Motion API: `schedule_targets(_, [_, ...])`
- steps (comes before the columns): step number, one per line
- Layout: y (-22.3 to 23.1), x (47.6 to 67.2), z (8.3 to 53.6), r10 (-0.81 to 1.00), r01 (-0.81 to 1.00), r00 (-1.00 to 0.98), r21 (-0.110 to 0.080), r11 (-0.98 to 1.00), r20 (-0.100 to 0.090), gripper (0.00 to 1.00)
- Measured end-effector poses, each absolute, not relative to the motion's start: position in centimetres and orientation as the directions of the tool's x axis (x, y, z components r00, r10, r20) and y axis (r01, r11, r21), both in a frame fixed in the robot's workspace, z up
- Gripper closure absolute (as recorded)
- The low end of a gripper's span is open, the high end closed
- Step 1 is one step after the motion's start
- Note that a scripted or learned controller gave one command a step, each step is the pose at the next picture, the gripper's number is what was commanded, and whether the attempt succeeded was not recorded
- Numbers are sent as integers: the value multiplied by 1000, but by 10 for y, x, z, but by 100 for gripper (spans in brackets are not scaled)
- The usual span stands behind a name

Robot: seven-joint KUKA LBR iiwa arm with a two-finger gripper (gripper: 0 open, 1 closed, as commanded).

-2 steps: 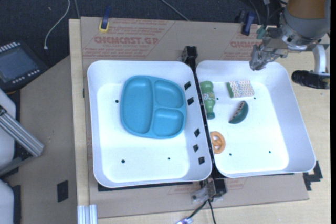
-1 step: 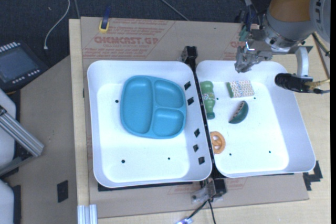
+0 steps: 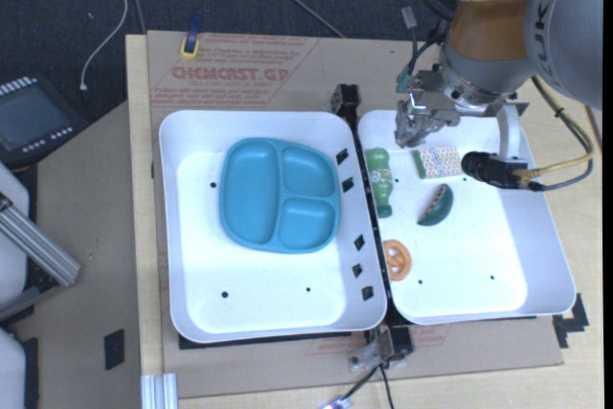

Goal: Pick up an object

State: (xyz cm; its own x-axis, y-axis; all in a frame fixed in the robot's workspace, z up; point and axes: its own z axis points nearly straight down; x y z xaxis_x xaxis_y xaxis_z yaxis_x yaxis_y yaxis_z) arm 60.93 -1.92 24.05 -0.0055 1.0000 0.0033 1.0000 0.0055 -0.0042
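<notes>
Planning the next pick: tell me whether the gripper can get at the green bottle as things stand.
Probably yes. The green bottle lies uncovered by the right bin's left wall, and the gripper hovers beside it; that wall may crowd one finger.

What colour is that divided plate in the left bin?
Light blue, seen plainly in the camera view: the plate.

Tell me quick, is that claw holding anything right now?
Gripper: cannot be told from this view. It hangs over the far end of the right bin, above the small patterned packet; no object visibly held.
</notes>
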Motion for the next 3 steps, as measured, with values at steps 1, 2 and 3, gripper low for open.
schedule_targets(1, [29, 590, 239, 1000, 1000, -5, -4, 5, 3, 100])
schedule_targets(2, [74, 585, 227, 1000, 1000, -5, -5, 5, 3, 100])
schedule_targets(3, [71, 585, 228, 1000, 1000, -1, -3, 1, 1, 0])
